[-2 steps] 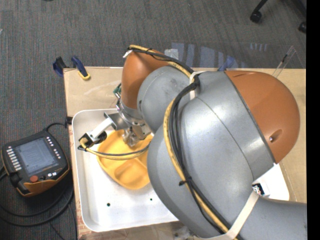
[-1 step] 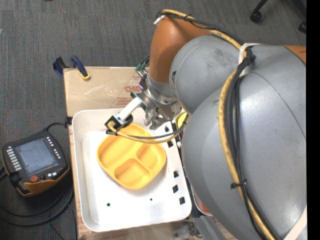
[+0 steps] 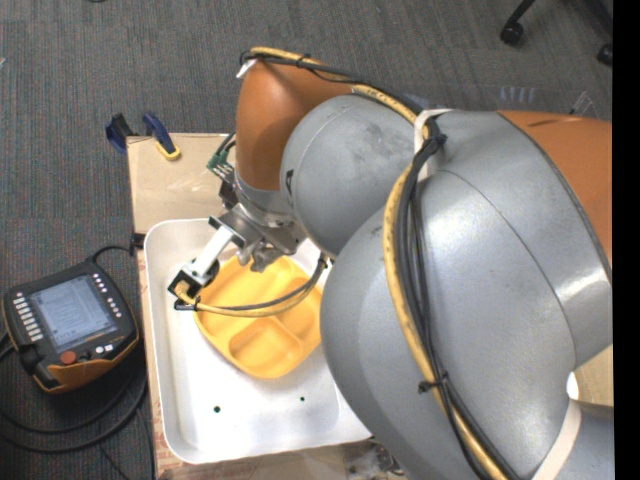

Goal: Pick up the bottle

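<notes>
Camera view: the arm (image 3: 450, 298) reached in from the right and its body blocked most of that side, so anything there was hidden. The claw (image 3: 256, 252) was low over the white bin (image 3: 190, 408), at the upper-left rim of a yellow divided tray (image 3: 265, 353) lying in that bin. Couldn't tell if the claw was released or clenched, because the wrist covered it from above. Nothing could be seen held.

Bottle location: couldn't tell. The visible bin floor held the tray and two small dark specks (image 3: 216, 408). If the bottle was in reach, my guess is it sat under the wrist or behind the arm.

Bare worktop (image 3: 180, 183) above the bin, blue clamps (image 3: 135, 130) at its far corner, teach pendant (image 3: 70, 323) on the floor to the left.

Risks from here, judgement only:
- Wrong target. The claw was right on the tray rim, so closing there would likely grab or tip the tray rather than a bottle.
- Descending further could press the tray into the bin floor and skid it sideways, knocking whatever lay next to it.
- Empty grasp going unnoticed. With the arm blocking this view, a miss would be hard to confirm.
- A round bottle lying on its side would probably roll away if nudged off-centre.
</notes>
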Robot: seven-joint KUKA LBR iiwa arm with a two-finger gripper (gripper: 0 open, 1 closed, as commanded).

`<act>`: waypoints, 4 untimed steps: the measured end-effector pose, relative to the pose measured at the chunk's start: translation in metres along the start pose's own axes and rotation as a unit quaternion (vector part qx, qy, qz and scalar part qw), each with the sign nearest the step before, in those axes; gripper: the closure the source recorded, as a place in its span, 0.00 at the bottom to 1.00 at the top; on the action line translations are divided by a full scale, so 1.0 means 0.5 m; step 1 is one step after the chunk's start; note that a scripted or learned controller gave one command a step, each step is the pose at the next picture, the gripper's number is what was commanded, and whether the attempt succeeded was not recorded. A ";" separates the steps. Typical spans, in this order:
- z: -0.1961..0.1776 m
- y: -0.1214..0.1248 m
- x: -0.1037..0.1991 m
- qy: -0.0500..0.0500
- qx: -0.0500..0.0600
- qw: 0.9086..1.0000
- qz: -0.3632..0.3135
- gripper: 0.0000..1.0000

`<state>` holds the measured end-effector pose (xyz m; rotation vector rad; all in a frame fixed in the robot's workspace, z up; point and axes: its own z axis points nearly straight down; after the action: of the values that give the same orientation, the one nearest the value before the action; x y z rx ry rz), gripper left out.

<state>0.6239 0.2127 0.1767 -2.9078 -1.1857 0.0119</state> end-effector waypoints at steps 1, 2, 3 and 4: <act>0.177 -0.027 0.045 -0.004 0.002 0.996 0.092 1.00; -0.028 0.067 -0.095 0.001 0.000 1.000 0.018 1.00; -0.014 0.037 -0.042 0.001 0.000 0.997 -0.080 1.00; -0.059 -0.039 0.054 0.001 -0.001 0.985 -0.174 1.00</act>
<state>0.6297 0.2457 0.2062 -2.6573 -1.6740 0.0069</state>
